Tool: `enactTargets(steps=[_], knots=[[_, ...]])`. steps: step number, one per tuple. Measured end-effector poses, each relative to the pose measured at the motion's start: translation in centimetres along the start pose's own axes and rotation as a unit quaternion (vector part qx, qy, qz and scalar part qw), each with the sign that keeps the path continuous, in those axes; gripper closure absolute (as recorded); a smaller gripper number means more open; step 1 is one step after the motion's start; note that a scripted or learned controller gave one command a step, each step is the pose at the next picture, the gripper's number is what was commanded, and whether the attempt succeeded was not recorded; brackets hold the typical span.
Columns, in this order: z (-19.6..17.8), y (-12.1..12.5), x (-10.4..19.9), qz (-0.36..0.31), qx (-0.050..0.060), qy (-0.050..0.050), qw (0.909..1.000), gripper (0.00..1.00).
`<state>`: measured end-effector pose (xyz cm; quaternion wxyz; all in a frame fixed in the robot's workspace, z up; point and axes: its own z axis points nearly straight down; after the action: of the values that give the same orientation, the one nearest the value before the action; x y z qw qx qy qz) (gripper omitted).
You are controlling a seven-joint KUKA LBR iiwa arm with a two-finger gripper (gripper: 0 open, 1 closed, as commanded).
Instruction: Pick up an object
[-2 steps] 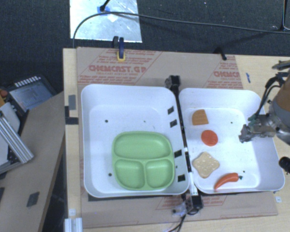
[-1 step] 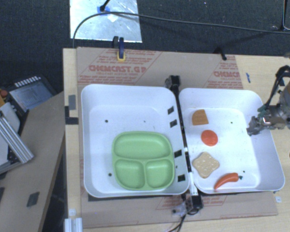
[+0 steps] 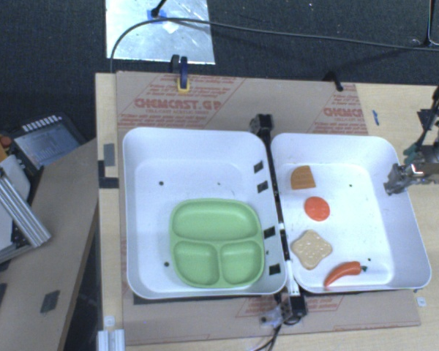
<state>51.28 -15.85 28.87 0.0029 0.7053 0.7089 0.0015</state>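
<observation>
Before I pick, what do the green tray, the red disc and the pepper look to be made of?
Green tray: probably molded plastic, with an even pale green colour, rounded compartments and a soft sheen. Red disc: likely plastic or rubber toy food, flat uniform colour, matte. Pepper: likely plastic toy too, smooth orange-red body with a dark stem end. Hard or soft cannot be told from this view.

Divided tray in left bin; 4 food pieces in right bin.
</observation>
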Motion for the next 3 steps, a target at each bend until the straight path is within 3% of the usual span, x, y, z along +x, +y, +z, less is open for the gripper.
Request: enactTargets(steps=[1, 3], knots=[[0.0, 1.3, 5.3, -0.002, 0.002, 0.001, 1.0000, 1.00], [3.8, 2.6, 14.6, -0.002, 0.003, 0.002, 1.0000, 1.00]])
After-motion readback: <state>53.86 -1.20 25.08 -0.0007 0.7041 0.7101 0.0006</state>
